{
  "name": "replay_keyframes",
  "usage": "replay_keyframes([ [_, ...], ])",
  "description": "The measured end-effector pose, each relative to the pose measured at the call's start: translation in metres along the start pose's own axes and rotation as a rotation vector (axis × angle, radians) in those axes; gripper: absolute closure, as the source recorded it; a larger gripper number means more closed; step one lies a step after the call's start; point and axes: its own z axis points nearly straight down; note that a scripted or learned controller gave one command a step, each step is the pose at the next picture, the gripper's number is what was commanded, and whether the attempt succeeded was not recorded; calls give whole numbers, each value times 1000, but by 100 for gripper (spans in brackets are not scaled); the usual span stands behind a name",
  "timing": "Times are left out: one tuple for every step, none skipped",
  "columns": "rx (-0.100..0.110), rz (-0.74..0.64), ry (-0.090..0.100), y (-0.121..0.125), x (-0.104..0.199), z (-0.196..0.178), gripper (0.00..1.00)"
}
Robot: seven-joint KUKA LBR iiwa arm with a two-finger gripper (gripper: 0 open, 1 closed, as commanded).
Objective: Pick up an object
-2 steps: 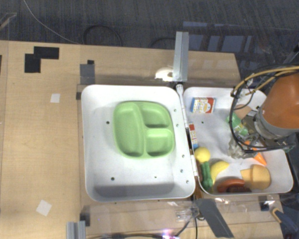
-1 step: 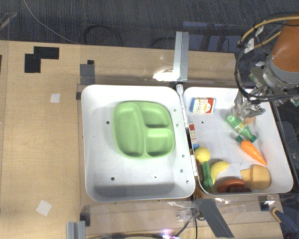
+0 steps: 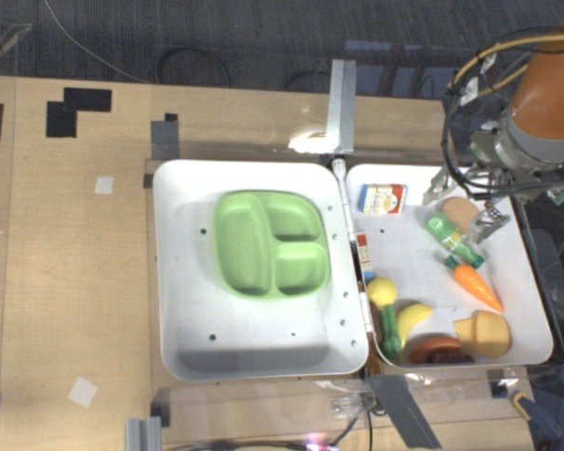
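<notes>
Here, fingers (image 3: 464, 205) apart round tan egg (image 3: 460, 214), right bin (image 3: 536, 332).

Tool (image 3: 465, 207) over right bin (image 3: 536, 294) by tan egg (image 3: 461, 214) & green bottle (image 3: 451, 238); green tray (image 3: 268, 242) in left bin (image 3: 183, 280).

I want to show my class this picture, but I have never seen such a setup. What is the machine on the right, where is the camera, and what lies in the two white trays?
The picture comes from one camera fixed above a bench, looking down at a slant. The machine is a robot arm, grey with an orange band, reaching in from the right. At its end is a gripper, hanging over the right bin.

The left bin holds a green divided tray.

The right bin holds toy food: a small carton, a beige egg shape, a green bottle, an orange carrot, two yellow lemons and a few other pieces.

Whether it grips anything is unclear.
</notes>
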Motion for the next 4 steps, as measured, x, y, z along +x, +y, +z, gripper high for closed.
replay_keyframes([
  [3, 66, 0, -15, 64, 139, 0],
  [6, -119, -3, 10, 55, 141, 0],
  [6, -620, -3, 1, 61, 141, 0],
  [14, -617, -14, 1, 55, 127, 100],
])
